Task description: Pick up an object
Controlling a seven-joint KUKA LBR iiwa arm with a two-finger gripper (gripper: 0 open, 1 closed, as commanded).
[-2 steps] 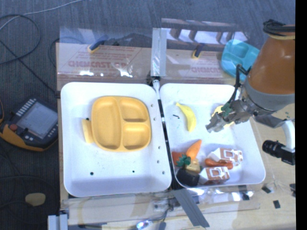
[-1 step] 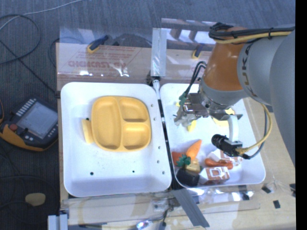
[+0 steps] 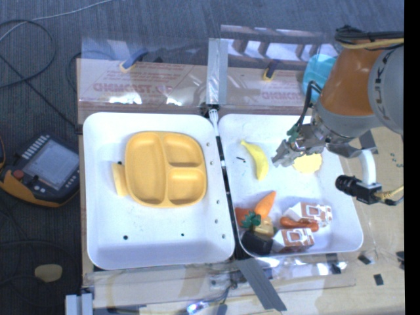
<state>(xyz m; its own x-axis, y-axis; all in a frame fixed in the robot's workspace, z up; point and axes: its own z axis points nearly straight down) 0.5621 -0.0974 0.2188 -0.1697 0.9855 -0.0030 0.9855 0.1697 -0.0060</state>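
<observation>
In the right bin (image 3: 341,241) you see the banana (image 3: 256,160) lying a little left of the gripper (image 3: 287,153), its long axis running from upper left down to lower right. The pale yellow piece (image 3: 308,163) sits just right of the gripper — nearer. How the gripper stands I cannot tell.

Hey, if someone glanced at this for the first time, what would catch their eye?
Likely the yellow divided tray, big and alone in the left bin. Next, the grey-and-orange arm reaching in from the right, its gripper low over the right bin between a banana and a pale yellow piece.
</observation>
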